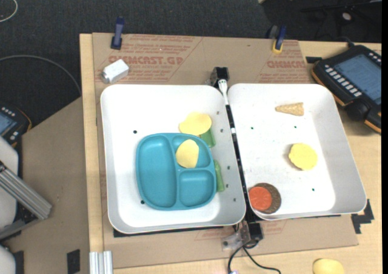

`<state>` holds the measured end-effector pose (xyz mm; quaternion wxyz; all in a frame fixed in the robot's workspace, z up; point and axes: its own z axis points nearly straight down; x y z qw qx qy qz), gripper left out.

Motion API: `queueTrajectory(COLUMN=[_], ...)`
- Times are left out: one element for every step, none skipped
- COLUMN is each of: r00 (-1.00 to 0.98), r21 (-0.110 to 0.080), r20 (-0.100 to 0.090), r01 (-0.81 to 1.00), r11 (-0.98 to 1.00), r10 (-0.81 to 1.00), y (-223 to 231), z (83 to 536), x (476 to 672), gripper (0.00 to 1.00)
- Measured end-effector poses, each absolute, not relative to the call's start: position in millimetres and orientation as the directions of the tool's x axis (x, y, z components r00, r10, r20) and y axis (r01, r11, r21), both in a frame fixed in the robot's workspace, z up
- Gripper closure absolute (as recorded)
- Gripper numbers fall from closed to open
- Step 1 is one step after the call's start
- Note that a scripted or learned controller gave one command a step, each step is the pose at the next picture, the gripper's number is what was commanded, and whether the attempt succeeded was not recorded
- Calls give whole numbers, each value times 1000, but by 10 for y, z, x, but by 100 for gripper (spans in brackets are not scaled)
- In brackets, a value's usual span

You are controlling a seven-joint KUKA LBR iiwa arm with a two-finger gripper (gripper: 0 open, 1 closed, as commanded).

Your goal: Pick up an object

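Observation:
The left bin (115, 145) holds a blue divided plate (176, 171). A yellow oval piece (187, 154) lies on the plate's upper right compartment. Another yellow round piece (195, 124) rests just beyond the plate, on top of a green object (208, 137). A second strip of green (219, 177) peeks out at the plate's right side. In the right bin (339, 145) lie a tan wedge (290, 109) at the back, a yellow disc (302, 157) in the middle, and a red disc on a brown ring (264, 198) at the front left corner.
A teach pendant (351, 79) rests off the right bin's back right corner. Blue and yellow clamps (117, 32) (278, 38) hold the cardboard base at its far edge. A small white block (115, 71) lies near the back left. A yellow object (327, 266) sits at the bottom right.

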<state>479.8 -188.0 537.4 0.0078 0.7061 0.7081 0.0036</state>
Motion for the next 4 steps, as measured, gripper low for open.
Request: queueTrajectory(r00=[1, 3, 1, -2], r21=[-11, 17, -9, 15], r20=[4, -9, 4, -7], r01=[1000, 1000, 1000, 1000], r11=[-1, -2, -1, 2], r10=[1000, 1000, 1000, 1000], y=[-1904, -2261, -2234, -2169], z=[4149, 5408, 4326, 5423], x=[4787, 4890, 4785, 4796], gripper=[100, 100, 100, 100])
